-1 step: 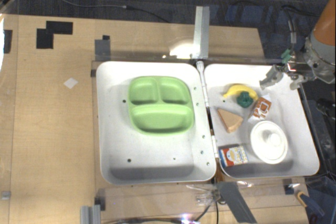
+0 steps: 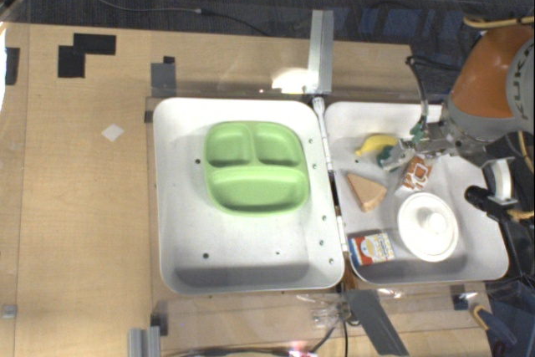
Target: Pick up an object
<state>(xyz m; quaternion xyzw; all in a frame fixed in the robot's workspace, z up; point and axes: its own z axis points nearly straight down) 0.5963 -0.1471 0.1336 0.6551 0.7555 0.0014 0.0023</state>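
— Green tray [image 2: 254,165] fills the left bin [image 2: 180,263]; what's in the right bin [image 2: 489,263]?

— Relative to the white bowl [image 2: 427,224]: a tan wedge [image 2: 366,191] just to its left, a carton [image 2: 371,248] at its lower left, a red packet [image 2: 416,174] just above it, a banana [image 2: 375,146] further up-left.

— And the step?

— Approach, I'd judge. Nothing is lifted; the gripper [image 2: 415,148] hangs just above the packet, between banana and bowl.

— Fingers?

— Too small and cluttered; I cannot tell how they stand.

— Next move?

— Probably a straight descent onto the packet or banana, then closing.

— Arm pose?

— Reaching in from the bowl's upper right, wrist bent downward.
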